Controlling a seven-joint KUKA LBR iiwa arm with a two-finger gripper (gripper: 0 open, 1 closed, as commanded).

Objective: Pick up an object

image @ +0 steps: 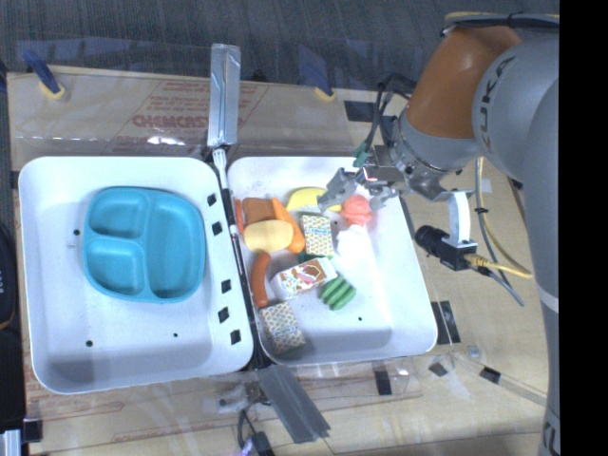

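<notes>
Nearest the camera, a patterned packet [282,325] lies at the front edge of the right bin [404,326], with a green ridged toy [336,294] and a printed box [303,277] just behind it. Toward the bin's back right corner the gripper [353,195] hangs over a pink-red rounded toy [357,210], its fingers looking spread and touching or nearly touching it, not clearly closed on anything. That toy is probably light, smooth hollow plastic, apt to roll or squirt out, so I would pinch across its widest middle.
</notes>
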